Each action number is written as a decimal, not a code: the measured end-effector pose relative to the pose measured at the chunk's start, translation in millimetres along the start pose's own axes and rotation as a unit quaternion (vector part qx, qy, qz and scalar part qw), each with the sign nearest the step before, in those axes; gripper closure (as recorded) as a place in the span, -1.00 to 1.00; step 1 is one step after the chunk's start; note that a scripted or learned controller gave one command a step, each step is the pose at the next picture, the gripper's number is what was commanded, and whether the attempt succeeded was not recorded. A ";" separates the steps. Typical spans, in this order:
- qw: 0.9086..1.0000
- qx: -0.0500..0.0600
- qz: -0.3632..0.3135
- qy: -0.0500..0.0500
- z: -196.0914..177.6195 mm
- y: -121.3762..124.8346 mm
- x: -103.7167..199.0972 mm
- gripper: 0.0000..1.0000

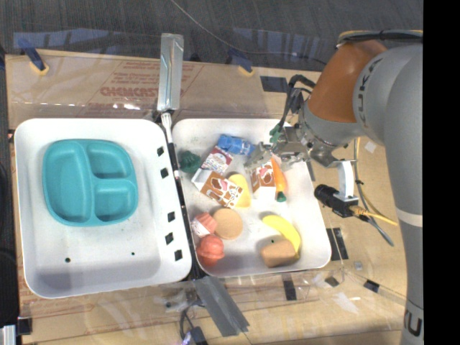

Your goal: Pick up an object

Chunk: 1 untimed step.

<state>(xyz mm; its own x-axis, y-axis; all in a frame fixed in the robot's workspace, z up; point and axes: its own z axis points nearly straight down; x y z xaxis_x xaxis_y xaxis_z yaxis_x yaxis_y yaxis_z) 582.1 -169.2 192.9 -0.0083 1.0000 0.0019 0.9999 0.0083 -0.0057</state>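
Bench top is brown board under clear plastic sheeting, dark carpet beyond it, with two shallow white bins side by side. The left bin (43,264) holds a teal divided tray (90,180), lying flat toward its far half. The right bin (316,225) carries all the loose items.

Camera view: the arm (374,85) reaches in from the right, orange band above the wrist, and the gripper (277,153) sits low over the far-right part of the right bin. Directly at its tip I see a carrot (279,180) — orange with a green end, lying lengthwise toward me — and a small carton with red print (263,177) just beside it on the left. Both look to be touching or nearly touching the gripper, but I cannot tell whether either is between the fingers; the wrist body and cabling cover the tip, so the gripper's opening cannot be read from here.

Other items in the right bin: a blue packet (233,144) near the far wall, a green piece (190,162) by the left wall, a white-and-red packet (215,161), a brown printed carton (223,189) with a yellow item (241,190) against it, a round tan biscuit-like disc (228,223), a pink piece (203,225), a red-orange ball (210,249), a banana (282,230) and a brown bread-like block (278,252) — the last two touching, near the front-right corner.

The arm's upper links are cut off at the right edge.
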 end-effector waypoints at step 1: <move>1.000 -0.012 -0.016 -0.004 76.5 36.0 -1.3 -1.00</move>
<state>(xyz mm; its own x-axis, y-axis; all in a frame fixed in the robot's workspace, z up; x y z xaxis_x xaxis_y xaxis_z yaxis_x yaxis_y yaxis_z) 617.7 -170.1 116.2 -0.0393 0.9992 -0.0068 0.9990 0.0394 0.0192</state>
